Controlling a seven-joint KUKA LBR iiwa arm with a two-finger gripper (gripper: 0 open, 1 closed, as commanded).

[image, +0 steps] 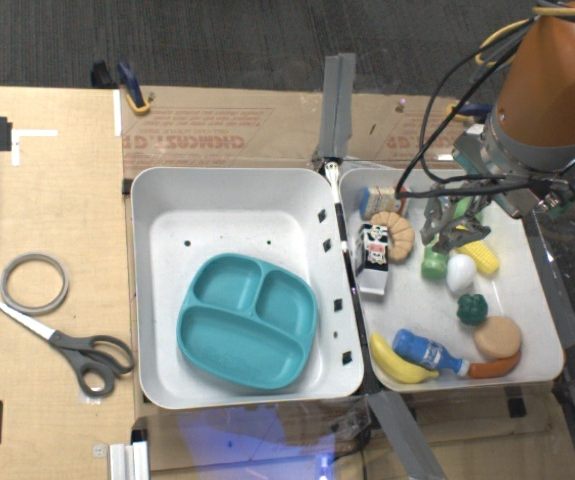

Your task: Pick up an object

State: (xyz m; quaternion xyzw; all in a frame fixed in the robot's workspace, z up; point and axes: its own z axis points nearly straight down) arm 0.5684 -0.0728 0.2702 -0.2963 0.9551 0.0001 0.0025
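Observation:
The right bin [537, 268] holds several toy foods. My gripper [451, 230] hangs over its upper middle, open, with nothing visible between the fingers. Just below it lie a green piece [434, 265], a white egg [461, 274] and a yellow corn cob [483, 258]. Further toward the front are a dark green broccoli [473, 309], a tan round bun [497, 336], a blue bottle [425, 351], a banana [397, 364] and an orange-red stick [493, 368]. A cow-patterned carton [373, 255] and a ridged tan pastry [400, 234] lie at the bin's left side.
The left bin [167, 208] holds a teal divided plate [249, 320]. Scissors [69, 344] and a tape ring [34, 282] lie on the wooden bench to the left. Black cables [437, 118] loop from the arm's orange band [557, 68] over the right bin's back edge.

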